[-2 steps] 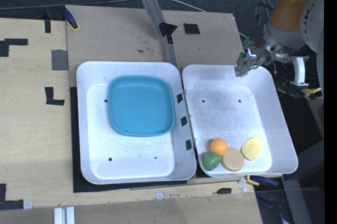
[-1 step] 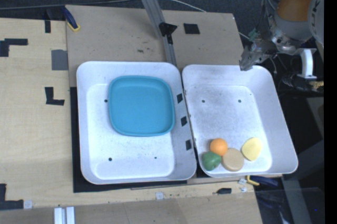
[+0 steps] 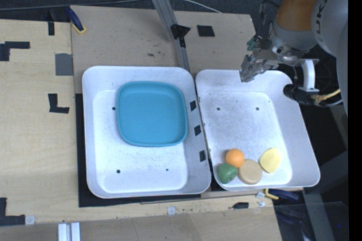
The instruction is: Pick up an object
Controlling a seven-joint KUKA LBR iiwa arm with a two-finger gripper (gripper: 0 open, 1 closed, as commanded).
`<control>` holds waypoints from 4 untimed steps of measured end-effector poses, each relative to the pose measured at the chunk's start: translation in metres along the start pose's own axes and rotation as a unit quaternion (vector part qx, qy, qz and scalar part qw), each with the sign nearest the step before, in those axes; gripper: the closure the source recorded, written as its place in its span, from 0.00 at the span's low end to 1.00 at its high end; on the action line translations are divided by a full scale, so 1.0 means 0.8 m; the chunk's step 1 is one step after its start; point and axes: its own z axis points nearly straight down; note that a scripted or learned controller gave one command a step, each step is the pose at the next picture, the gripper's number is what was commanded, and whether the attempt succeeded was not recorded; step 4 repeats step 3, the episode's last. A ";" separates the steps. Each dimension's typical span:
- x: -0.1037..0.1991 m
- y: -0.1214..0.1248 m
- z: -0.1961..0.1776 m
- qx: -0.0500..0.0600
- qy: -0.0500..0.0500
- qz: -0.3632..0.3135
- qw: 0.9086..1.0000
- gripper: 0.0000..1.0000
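Overhead, the gripper (image 3: 249, 73) hangs above the right bin's (image 3: 294, 115) far rim; whether its fingers are spread cannot be told. No legible writing. Four small objects cluster near that bin's front: orange ball (image 3: 235, 157), green piece (image 3: 227, 172), tan disc (image 3: 250, 172), yellow piece (image 3: 270, 160). One blue plate (image 3: 151, 113) occupies the left bin (image 3: 102, 172).

plate (image 3: 151, 113) in left bin (image 3: 93, 121), four objects (image 3: 249, 165) in right bin (image 3: 294, 121)
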 end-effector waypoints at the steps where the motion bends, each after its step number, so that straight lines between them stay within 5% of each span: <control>1: 0.061 -0.010 -0.010 -0.001 0.000 0.000 1.000 1.00; 3: 0.200 -0.030 0.002 0.000 0.000 -0.001 1.000 1.00; 4: 0.200 -0.030 0.002 0.000 0.000 -0.001 1.000 1.00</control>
